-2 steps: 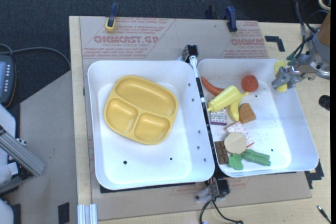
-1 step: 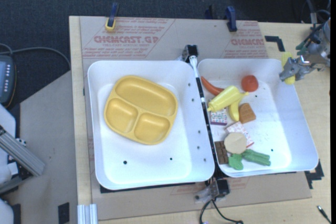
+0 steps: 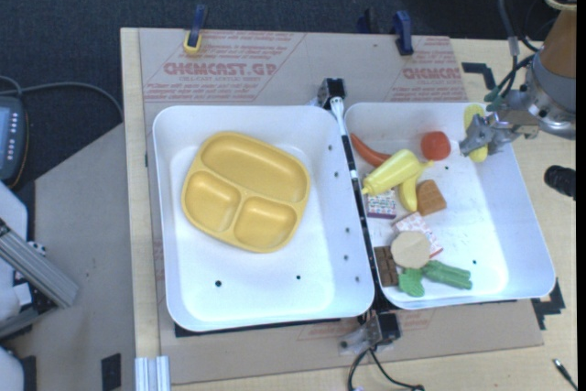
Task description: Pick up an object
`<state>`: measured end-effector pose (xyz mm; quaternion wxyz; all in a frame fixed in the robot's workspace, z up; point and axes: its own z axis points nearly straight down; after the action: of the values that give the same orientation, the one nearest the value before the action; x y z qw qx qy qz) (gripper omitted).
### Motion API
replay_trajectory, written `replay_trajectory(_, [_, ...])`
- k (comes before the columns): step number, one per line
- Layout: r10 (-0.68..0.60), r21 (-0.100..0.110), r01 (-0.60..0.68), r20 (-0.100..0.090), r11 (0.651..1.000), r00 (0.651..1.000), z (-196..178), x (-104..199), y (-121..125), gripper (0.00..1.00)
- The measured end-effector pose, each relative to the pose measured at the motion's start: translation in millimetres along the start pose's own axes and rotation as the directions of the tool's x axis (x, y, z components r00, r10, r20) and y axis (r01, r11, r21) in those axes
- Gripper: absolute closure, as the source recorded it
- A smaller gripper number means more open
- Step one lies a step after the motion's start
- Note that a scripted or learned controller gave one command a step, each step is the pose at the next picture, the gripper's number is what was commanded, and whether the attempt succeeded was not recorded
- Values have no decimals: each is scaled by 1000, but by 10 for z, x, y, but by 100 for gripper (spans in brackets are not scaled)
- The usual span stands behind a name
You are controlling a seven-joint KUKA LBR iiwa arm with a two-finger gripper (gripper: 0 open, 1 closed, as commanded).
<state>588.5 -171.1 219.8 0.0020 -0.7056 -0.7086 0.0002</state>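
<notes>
The right bin (image 3: 513,224) holds several toy foods: a red tomato (image 3: 436,145), an orange chili (image 3: 368,149), a yellow bottle (image 3: 394,171), a brown bread piece (image 3: 430,197), a round tan cookie (image 3: 410,249) and a green vegetable (image 3: 447,275). My gripper (image 3: 482,140) hangs over the bin's far right corner, right of the tomato. A yellow object (image 3: 472,117) lies directly at the gripper and is partly hidden by it. Whether the two touch is unclear.
A yellow divided plate (image 3: 244,190) lies in the left bin (image 3: 275,288). A small printed carton (image 3: 381,204) and a brown bar (image 3: 386,266) sit near the divider between the bins. Blue and yellow clamps (image 3: 193,30) stand at the board's far edge.
</notes>
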Motion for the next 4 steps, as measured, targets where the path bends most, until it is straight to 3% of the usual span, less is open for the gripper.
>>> replay_trajectory(2, [0, 1, 0, -1, 1000, 1000, -135, 994, -627, 100])
replay_trajectory(3, [3, 1, -3, 1, 1000, 1000, -37, 1078, -683, 100])
replay_trajectory(4, [5, -6, -5, 4, 1000, 1000, -95, 944, -535, 100])
